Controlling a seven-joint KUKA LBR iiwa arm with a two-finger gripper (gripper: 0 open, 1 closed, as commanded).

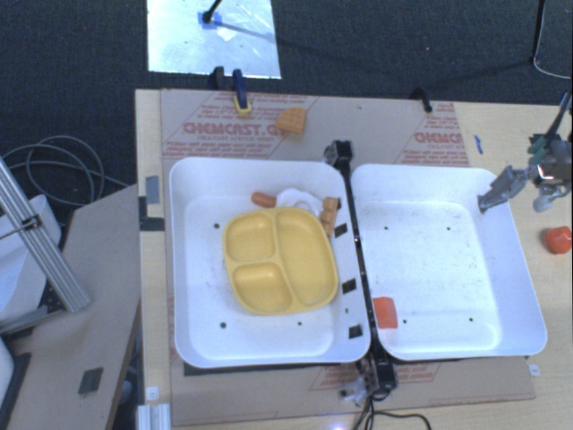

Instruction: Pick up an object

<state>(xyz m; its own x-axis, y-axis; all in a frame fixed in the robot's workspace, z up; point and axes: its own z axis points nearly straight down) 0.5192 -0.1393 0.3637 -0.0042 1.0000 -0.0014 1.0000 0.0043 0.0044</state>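
Tool (498,193) at right bin's (448,346) far right rim, gap between prongs unclear, nothing seen held.
Left bin (192,267): glossy yellow divided plate (279,261), small orange sausage (264,200). Right bin: orange block (384,312).

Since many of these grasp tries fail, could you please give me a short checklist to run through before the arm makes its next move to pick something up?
1. Gripper position: it sits above the right bin's far right rim, not over any object. Not ok for grasping yet.
2. Finger opening: too small and blurred to judge. Cannot tell.
3. Nothing between the fingers: nothing seen there. Ok.
4. Target in the right bin: the orange block lies alone by the left wall, free on three sides. Ok.
5. Left bin options: the yellow divided plate fills the middle, with small pieces crowded at its far edge. Not ok as easy picks.
6. Path to the orange block: bare bin floor between. Ok.
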